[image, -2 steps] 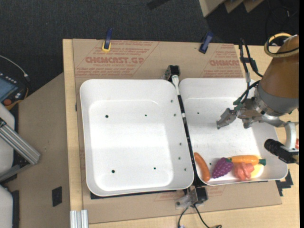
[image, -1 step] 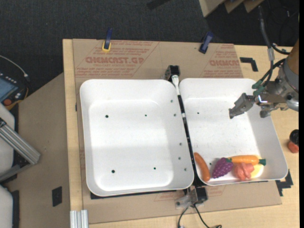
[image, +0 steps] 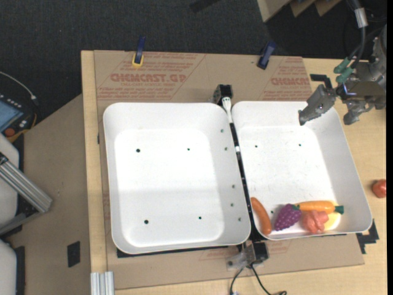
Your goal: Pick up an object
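Note:
Several toy foods lie along the near edge of the right bin (image: 288, 158): an orange sausage (image: 260, 216), a purple bunch of grapes (image: 286, 216), a carrot (image: 318, 206) and a pink piece (image: 314, 222) resting against something yellow (image: 332, 222). My gripper (image: 334, 110) hovers over the bin's far right corner, well away from the toys. It is open, the two fingers spread wide with nothing between them.
The left bin (image: 169, 177) sits beside the right one, with a black divider (image: 236, 158) between them. A small red object (image: 379, 188) lies on the bench outside the right bin's right wall. Clamps hold the cardboard at the far edge.

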Tool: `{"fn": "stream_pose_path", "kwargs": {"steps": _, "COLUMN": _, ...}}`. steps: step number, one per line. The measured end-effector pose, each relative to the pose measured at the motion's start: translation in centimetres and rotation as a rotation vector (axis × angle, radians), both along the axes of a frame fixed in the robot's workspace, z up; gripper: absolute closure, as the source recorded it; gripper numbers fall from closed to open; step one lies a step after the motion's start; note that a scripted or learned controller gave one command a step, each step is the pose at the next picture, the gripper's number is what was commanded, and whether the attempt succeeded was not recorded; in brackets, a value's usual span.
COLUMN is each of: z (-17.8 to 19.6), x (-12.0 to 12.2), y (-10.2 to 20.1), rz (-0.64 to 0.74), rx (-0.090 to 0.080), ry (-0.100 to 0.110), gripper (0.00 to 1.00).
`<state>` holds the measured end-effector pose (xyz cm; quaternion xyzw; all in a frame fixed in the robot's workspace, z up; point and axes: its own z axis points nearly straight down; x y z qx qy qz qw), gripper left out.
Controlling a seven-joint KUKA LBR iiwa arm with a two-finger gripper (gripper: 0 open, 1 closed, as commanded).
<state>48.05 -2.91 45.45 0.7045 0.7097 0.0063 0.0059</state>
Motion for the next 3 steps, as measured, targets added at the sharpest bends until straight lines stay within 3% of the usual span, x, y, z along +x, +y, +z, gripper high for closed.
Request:
{"fn": "stream_pose_path", "kwargs": {"steps": 1, "z": 8.6, "x": 0.4, "y": 4.4, "rz": -0.001, "rx": 0.001, "ry": 0.003, "gripper": 0.00}}
{"fn": "stream_pose_path", "kwargs": {"steps": 3, "z": 6.7, "x": -0.1, "y": -4.0, "rz": -0.013, "rx": -0.001, "ry": 0.020, "gripper": 0.00}}
